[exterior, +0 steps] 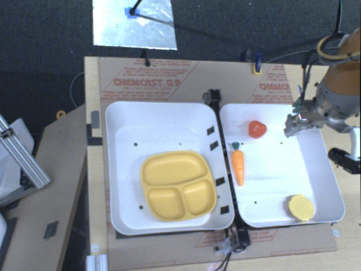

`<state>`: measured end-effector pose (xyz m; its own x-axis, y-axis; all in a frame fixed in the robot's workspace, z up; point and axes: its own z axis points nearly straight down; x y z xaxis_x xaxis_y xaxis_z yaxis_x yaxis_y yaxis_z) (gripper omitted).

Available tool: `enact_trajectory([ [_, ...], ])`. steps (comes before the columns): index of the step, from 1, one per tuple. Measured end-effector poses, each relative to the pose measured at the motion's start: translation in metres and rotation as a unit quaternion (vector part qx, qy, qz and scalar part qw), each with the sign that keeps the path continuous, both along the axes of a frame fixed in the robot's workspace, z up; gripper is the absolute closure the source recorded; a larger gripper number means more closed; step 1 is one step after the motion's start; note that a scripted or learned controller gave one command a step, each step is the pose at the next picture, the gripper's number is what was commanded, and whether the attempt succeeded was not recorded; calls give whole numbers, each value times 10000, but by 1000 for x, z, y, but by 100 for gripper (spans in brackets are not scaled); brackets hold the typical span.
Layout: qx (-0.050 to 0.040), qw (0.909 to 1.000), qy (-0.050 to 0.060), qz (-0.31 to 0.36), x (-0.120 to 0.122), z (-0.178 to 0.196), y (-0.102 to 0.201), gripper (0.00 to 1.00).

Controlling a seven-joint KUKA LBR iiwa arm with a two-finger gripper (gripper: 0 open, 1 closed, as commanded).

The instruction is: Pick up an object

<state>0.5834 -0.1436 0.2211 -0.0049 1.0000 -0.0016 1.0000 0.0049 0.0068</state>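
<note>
In the right bin lie three small objects. A red tomato-like piece rests near the far wall, an orange carrot with a green tip lies along the left wall, and a yellow round piece sits in the near right corner. My gripper hangs over the far right part of this bin, to the right of the red piece and apart from it. Nothing shows between its fingers, and their spread is too small to read.
The left bin holds a yellow three-compartment tray. Black clips run along the divider between the bins. A black part juts over the right bin's right rim. A shiny sheet lies beyond the bench.
</note>
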Motion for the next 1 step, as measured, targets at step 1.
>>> enact_trajectory([
  [1,2,10000,12,5,1,26,0,100],
])
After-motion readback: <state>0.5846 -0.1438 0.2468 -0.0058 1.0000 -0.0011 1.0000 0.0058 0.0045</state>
